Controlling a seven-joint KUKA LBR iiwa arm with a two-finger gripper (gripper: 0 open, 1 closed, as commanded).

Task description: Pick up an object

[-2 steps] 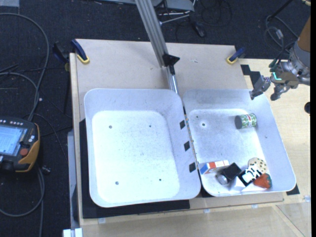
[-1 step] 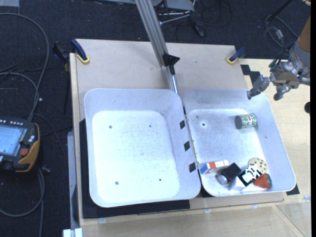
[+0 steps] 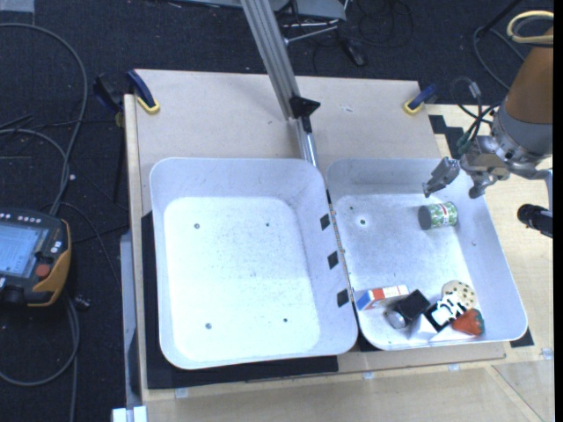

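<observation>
My gripper (image 3: 459,183) hangs over the far right part of the right bin (image 3: 387,178), its two fingers spread apart with nothing between them. Just below it a small green and grey can (image 3: 438,215) lies on its side on the bin floor. At the bin's near edge lie a red, white and blue box (image 3: 382,296), a black object (image 3: 407,309), a black and white piece (image 3: 447,309), a round beige spotted thing (image 3: 455,290) and a red object (image 3: 469,323).
The left bin (image 3: 176,183) sits beside the right one, with black clips along the shared edge. A slanted metal bar (image 3: 273,47) runs from the top to the bins' junction. A handheld pendant (image 3: 26,258) lies at far left.
</observation>
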